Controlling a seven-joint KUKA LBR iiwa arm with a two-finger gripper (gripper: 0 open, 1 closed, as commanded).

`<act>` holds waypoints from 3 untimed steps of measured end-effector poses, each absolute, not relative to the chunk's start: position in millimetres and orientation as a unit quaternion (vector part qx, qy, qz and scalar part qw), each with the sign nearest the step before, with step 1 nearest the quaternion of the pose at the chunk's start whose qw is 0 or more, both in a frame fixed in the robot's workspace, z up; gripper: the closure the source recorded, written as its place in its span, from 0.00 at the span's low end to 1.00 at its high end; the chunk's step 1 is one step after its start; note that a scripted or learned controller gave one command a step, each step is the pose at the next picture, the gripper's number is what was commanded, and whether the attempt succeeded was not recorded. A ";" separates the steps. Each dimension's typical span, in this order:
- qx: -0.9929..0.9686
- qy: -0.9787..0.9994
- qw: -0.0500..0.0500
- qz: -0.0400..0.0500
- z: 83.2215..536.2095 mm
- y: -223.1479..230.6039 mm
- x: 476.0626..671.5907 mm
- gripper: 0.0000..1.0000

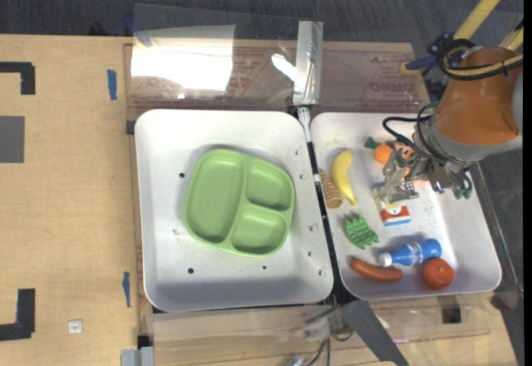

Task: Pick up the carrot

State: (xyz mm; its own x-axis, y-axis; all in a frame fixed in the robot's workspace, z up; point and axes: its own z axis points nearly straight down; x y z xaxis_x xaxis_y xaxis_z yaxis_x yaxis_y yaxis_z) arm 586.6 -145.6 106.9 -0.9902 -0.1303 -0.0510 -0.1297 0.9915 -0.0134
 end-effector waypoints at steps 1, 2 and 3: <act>-0.065 0.998 0.020 -0.005 101.3 -146.0 583.3 0.00; -0.192 0.981 0.011 -0.003 99.5 -149.3 643.8 0.00; -0.191 0.981 0.021 -0.007 115.8 -149.5 648.8 1.00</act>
